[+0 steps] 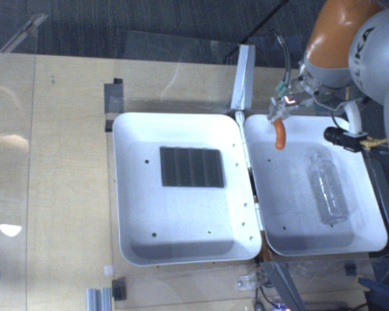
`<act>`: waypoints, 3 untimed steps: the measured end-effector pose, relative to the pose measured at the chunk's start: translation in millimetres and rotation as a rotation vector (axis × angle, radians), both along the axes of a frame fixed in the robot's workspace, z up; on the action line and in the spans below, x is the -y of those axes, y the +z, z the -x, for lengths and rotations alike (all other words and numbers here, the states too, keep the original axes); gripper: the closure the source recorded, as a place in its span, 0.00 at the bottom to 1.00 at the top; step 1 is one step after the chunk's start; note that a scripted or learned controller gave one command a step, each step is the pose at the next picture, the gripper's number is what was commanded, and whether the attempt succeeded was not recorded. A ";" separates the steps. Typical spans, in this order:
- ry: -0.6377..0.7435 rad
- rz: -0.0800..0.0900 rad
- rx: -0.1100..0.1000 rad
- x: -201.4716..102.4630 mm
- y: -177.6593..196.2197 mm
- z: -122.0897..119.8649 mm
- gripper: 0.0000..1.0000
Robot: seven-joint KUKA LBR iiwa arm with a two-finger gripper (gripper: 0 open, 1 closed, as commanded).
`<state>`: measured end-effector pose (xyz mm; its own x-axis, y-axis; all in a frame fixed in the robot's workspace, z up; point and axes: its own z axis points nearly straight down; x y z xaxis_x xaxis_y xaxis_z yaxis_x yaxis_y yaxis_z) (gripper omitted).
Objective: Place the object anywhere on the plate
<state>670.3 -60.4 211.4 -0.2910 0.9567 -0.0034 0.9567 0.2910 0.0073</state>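
Overhead, the grey arm with its orange band (334,28) reaches in from the right and ends in a two-finger gripper (279,116) poised over the far left corner of the right-hand shallow white bin (376,238). A small orange-red sausage-shaped object (280,135) hangs straight down from the fingertips, its upper end pinched between them, so the claw is closed narrowly around that end and has the object in its hold. The object's lower end sits over the white floor of the bin near the far rim; whether it touches the floor cannot be told.

A clear plastic bottle (327,185) lies on its side in the same bin, well apart from the hanging object and toward the right wall, with its length running from far to near.

The left-hand shallow white bin (126,238) stands just beside the right one, their rims touching along the middle. A dark grey rectangular ribbed plate (192,167) lies flat on its floor, a little toward the far side of centre. The object is well apart from that plate, across the shared rim.

Both bins rest on a pale wooden bench top (52,173).
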 end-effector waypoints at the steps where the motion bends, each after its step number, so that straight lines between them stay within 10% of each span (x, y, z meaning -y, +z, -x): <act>1: 0.125 -0.001 0.001 -70.0 51.4 39.4 1.00; 2: 0.127 -0.002 0.008 -70.8 63.1 37.9 1.00; 3: 0.631 0.002 -0.001 -148.0 34.5 62.3 1.00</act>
